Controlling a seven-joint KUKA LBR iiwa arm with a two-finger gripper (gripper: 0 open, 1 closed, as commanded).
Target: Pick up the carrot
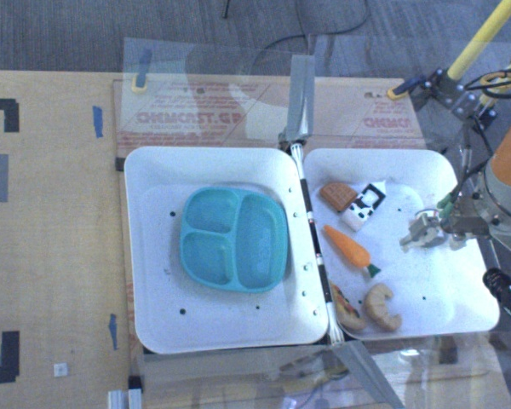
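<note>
The gripper [419, 231] hangs over the right bin [434, 309], in its right half, and points toward the left. Its two metal fingers [411, 238] are spread a little apart, and between them I see only the white floor of the bin; they pinch nothing.

The carrot [349, 248] lies to the left of the gripper, near it but not touching. It lies flat on the bin floor, at a slant, with the orange body up and left and the small green end down and right, toward the gripper.

Further left of the gripper and a bit higher in the view there is a white block with black marks [364, 205], and just beside it a brown waffle-like piece [337, 196]. Below the gripper and to its left, near the lower edge of the bin, a tan croissant-like piece [381, 307] lies next to another brownish food piece [347, 307]; I cannot tell what this last one is.

Well to the left of the gripper, in the left bin [153, 313], a blue divided plate [235, 239] rests.
</note>
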